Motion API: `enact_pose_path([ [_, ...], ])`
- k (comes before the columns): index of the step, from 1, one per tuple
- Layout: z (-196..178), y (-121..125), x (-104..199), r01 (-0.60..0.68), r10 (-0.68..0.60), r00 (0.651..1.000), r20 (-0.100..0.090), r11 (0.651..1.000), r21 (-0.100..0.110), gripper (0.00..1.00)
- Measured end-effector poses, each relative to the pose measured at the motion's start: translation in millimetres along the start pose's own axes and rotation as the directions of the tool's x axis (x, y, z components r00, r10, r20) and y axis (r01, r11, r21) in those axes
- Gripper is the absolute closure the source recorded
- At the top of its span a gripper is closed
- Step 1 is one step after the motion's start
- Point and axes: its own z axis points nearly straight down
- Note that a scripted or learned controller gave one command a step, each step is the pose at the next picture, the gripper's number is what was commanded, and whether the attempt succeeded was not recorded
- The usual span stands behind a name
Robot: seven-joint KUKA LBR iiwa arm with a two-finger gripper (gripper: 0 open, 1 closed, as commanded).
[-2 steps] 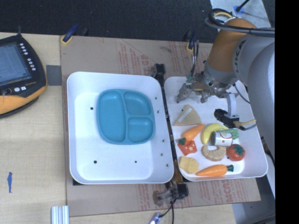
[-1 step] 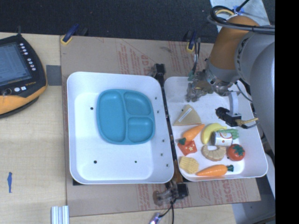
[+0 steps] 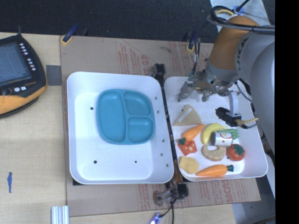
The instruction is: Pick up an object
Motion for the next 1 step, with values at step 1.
enact_pose_path([
  [1,20.9,-0.2,1.0,-0.005,0.005,1.000,0.000,1.000,-0.003,0.00],
])
